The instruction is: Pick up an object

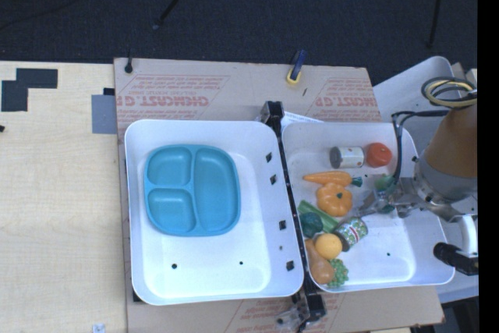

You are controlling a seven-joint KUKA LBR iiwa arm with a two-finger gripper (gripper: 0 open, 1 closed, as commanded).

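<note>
The right bin (390,261) holds a pile of toy food. A grey can (347,157) and a red tomato (379,154) lie at the back. A carrot (327,178) lies above an orange pepper (335,201). Green vegetables (311,220), a small labelled can (352,232), a yellow lemon (328,246) and a leafy green piece (339,271) sit toward the front left. My gripper (380,202) reaches in from the right, low in the bin, just right of the orange pepper and above the labelled can. Nothing is visibly held.
The left bin (156,269) holds a blue divided plate (191,189). A black divider with clips (282,191) runs between the bins. The arm's orange band (456,144) and grey wrist hang over the right bin's right rim. Cardboard lies under both bins.
</note>
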